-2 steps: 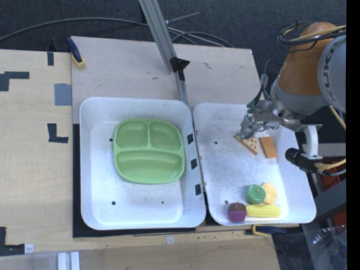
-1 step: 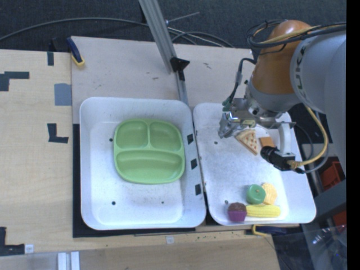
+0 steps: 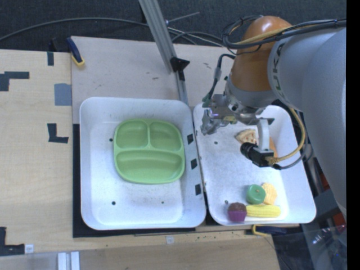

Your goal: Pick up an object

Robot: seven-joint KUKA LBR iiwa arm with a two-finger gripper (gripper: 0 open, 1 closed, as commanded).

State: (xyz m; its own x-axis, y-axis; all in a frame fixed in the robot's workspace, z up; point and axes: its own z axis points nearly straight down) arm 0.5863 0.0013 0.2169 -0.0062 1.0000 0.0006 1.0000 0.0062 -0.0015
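Pale bench (image 3: 124, 66); the fingers' (image 3: 209, 122) opening cannot be told. Below-right, the right bin (image 3: 225, 162) holds a yellow corn (image 3: 262, 210) lying left-right; the left bin (image 3: 95, 151) holds a green tray (image 3: 149, 151).

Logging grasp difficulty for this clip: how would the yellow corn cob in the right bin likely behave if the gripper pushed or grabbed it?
The corn cob looks long and rounded, so it would probably roll if nudged sideways. It appears to be a rigid toy, likely light. It lies against the purple piece, which could crowd a grasp.
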